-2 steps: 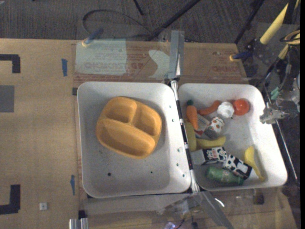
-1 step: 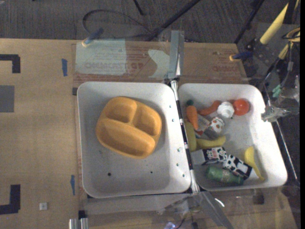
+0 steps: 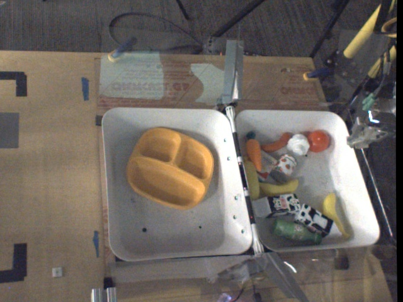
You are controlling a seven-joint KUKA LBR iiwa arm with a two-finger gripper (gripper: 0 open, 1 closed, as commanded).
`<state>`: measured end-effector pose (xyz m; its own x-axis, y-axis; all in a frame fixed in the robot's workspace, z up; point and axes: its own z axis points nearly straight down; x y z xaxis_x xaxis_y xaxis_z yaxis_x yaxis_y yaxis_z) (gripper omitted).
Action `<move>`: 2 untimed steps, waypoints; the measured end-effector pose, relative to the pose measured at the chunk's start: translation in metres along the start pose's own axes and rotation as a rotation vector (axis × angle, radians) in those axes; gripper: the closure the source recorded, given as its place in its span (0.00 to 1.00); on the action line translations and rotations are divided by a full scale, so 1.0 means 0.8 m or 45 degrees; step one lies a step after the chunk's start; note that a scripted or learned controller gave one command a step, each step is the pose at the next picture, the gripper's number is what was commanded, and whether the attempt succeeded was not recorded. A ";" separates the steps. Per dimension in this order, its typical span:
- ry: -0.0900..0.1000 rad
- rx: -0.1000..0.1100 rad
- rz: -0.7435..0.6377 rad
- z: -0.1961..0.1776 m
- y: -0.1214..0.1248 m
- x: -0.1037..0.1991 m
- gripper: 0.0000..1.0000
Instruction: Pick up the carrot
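Camera view from above takes in two shallow white bins set side by side on a brown desk [image 3: 56, 187]. The carrot [image 3: 254, 152] is seen as a short, smooth orange piece, rounded at its ends, lying near the left wall of the right bin [image 3: 360, 187], toward the far side, with its length running roughly away from the camera. Just beyond its near end a long yellow piece [image 3: 252, 180] is laid along the same wall. Beside the carrot, toward the right, a curved orange-red piece [image 3: 277, 145], a white ball-like item [image 3: 298, 145] and a round red-orange item [image 3: 319, 140] are grouped. A yellow banana [image 3: 279, 187] is laid across the middle, two black-and-white patterned cartons [image 3: 301, 210] lie nearer the front, a green can [image 3: 296, 231] rests on its side by the front wall, and a second banana [image 3: 334, 212] curves along the right. The left bin [image 3: 126, 238] holds a glossy orange-yellow plastic plate [image 3: 170, 167] with three moulded compartments. At the right edge some of the robot's hardware [image 3: 365, 128] is visible, but whether the jaws are open or closed cannot be told.
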<state>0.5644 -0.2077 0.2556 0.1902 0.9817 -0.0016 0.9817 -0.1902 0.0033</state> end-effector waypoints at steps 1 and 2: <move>0.000 0.001 -0.112 0.032 0.058 0.060 1.00; -0.002 -0.003 -0.359 -0.029 0.025 -0.008 1.00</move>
<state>0.5829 -0.2174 0.2793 -0.0906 0.9959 -0.0040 0.9959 0.0906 0.0051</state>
